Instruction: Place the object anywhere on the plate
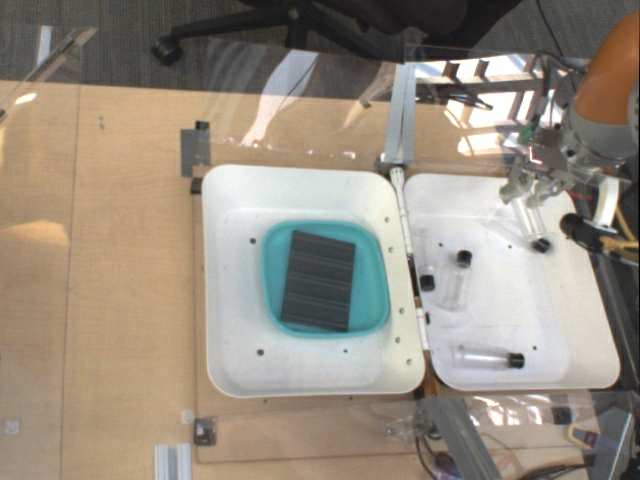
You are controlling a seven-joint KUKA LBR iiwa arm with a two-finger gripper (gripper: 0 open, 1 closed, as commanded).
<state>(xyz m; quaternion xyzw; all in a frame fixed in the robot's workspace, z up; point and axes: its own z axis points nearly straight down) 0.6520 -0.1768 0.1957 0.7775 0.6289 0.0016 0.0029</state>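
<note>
A dark grey ribbed block (319, 282) lies flat on the teal plate (372, 298), which sits in the middle of the left bin (235, 298). The block rests inside the plate's rim, its long side running front to back. My gripper (527, 208) hangs over the far right part of the right bin (570, 308), well away from the plate. Its fingers are spread apart with nothing between them.
In the right bin lie a clear vial with a black cap (458, 278), another capped vial (490, 356) near the front, and a small black cap (427, 282) by the dividing wall. A metal post (400, 118) stands behind the bins.
</note>
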